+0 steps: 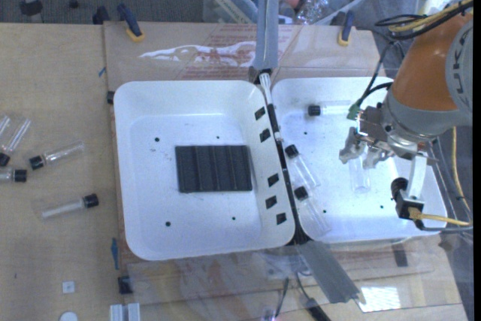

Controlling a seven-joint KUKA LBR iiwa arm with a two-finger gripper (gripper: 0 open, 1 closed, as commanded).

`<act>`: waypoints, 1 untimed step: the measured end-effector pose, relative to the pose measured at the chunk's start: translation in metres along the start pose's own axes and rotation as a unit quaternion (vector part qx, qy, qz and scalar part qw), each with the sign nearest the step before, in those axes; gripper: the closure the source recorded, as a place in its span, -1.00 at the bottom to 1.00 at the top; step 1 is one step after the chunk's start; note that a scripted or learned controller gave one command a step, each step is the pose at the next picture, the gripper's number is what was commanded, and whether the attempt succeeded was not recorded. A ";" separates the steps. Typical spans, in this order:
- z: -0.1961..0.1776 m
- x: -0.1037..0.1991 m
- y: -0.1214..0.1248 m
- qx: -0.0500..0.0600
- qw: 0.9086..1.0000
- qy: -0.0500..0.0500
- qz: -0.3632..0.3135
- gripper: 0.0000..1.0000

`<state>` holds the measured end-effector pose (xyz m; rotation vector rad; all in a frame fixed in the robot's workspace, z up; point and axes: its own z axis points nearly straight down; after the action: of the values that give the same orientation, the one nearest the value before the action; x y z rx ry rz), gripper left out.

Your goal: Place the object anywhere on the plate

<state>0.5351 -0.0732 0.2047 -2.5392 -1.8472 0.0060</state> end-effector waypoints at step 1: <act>-0.043 0.076 0.048 -0.001 0.993 0.000 0.122 1.00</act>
<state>0.6049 -0.0154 0.2472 -2.7473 -1.5238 0.0033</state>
